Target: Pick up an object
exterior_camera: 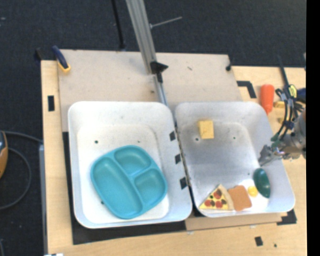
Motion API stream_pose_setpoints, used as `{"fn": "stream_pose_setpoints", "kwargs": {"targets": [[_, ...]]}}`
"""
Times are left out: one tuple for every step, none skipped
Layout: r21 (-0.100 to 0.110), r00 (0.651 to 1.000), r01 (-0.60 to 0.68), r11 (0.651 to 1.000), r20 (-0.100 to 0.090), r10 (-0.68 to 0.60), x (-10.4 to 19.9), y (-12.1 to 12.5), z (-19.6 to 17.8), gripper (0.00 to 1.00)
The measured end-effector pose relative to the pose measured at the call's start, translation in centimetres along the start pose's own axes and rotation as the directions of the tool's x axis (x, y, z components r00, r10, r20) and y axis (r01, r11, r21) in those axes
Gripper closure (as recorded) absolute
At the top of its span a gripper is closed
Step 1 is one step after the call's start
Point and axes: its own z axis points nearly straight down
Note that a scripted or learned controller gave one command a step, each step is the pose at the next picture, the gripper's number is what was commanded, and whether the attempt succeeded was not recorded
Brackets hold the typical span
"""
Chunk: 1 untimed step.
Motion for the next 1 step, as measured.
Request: {"fn": "stream_pose_setpoints", "kwargs": {"targets": [[0.001, 1.000, 0.000, 1.000, 0.000, 0.000, -0.19, 0.24, -4.59, 1.00]]}}
